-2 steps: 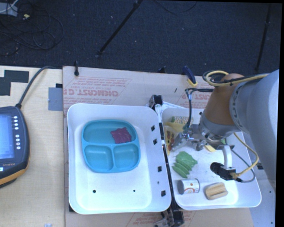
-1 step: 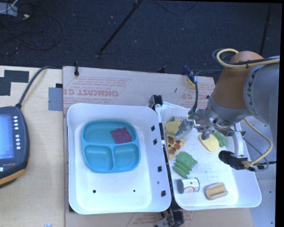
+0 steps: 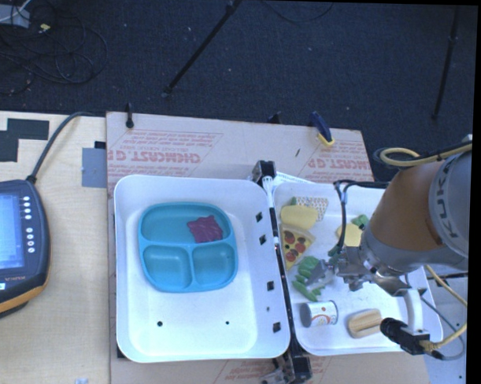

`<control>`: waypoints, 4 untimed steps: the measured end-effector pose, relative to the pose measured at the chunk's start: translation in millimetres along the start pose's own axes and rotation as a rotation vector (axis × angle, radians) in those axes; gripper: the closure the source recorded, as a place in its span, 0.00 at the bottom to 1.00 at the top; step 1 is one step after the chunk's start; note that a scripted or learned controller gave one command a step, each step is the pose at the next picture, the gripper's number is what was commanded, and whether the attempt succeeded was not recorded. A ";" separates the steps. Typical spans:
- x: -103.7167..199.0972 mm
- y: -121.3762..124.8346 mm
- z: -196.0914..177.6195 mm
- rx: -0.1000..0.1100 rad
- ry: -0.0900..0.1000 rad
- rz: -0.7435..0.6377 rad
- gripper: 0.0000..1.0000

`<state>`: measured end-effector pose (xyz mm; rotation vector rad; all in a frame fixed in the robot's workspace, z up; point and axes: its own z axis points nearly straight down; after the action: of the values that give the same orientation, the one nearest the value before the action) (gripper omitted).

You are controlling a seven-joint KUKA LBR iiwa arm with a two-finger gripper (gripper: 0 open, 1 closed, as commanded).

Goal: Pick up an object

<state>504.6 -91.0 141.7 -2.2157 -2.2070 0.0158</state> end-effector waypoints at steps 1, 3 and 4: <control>-25.7 66.4 -10.5 -0.014 -0.004 -0.007 0.00; -12.3 36.6 46.2 -0.009 0.001 -0.004 1.00; 20.9 99.8 -49.6 -0.021 -0.004 -0.010 1.00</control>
<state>605.2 -70.7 189.6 -2.2173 -2.2299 -0.0036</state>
